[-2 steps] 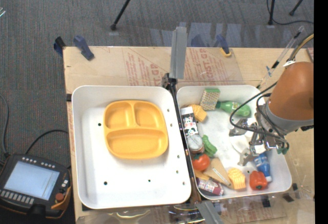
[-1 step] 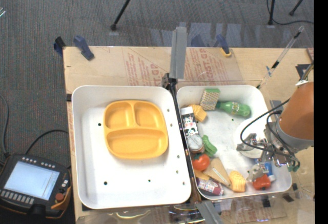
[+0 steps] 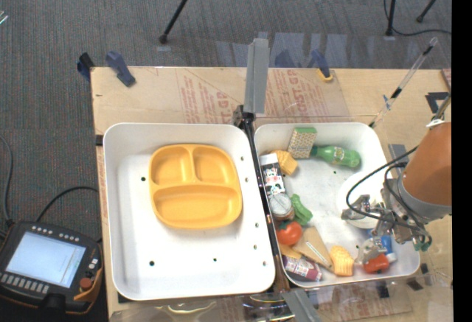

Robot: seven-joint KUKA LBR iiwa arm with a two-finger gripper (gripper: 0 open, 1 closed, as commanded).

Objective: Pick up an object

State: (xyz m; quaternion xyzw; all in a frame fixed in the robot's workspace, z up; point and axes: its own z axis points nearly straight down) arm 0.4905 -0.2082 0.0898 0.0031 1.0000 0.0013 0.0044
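We saw the arm (image 3: 435,173) reach in from the right, its orange band showing, with the gripper (image 3: 389,228) hanging low, pointed down.

Cardboard sheet (image 3: 221,96) beneath the bins: red printing is seen behind the bins, upside down to the camera; no word can be read with certainty. Small carton (image 3: 271,173) at the left wall of the right bin (image 3: 369,133): a black-and-white label is borne, its print too small to be read. No other legible text, number or brand is found.
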